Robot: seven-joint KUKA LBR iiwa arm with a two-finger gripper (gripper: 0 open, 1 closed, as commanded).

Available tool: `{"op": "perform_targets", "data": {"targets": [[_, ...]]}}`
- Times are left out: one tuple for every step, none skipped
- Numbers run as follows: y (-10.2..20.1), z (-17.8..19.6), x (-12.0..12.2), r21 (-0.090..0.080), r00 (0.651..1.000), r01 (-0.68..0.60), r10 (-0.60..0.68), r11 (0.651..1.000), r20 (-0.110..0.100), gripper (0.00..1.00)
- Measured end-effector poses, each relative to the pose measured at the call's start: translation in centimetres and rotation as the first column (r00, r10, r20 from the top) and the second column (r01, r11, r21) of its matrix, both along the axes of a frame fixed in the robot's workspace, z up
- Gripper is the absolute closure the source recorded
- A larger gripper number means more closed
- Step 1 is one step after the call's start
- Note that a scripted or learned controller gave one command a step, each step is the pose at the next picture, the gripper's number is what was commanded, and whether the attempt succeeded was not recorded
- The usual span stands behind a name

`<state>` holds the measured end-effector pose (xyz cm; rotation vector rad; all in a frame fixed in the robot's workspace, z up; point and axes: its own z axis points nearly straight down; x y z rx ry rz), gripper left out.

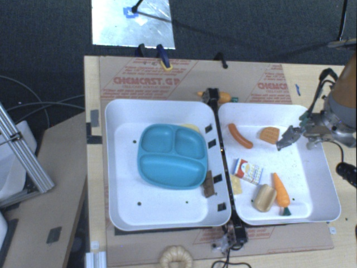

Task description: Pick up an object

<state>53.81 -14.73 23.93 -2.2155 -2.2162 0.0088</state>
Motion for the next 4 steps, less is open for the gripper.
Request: {"op": "perform_targets", "data": {"targets": [[0.0, 0.6, 0.2, -0.002, 1.0, -0.003, 0.003, 1.0, 0.011, 0.0], [1.1, -4.9, -0.1, 0.0, 1.0, -0.001, 0.001, 1.0, 0.006, 0.0], [1.3, -11.1, 0.1, 0.0, 1.0, 0.0, 0.0, 1.0, 0.005, 0.0], [1.4, -15.3, 0.4, 0.002, 1.0, 0.0, 0.0, 1.0, 0.013, 0.0]]}}
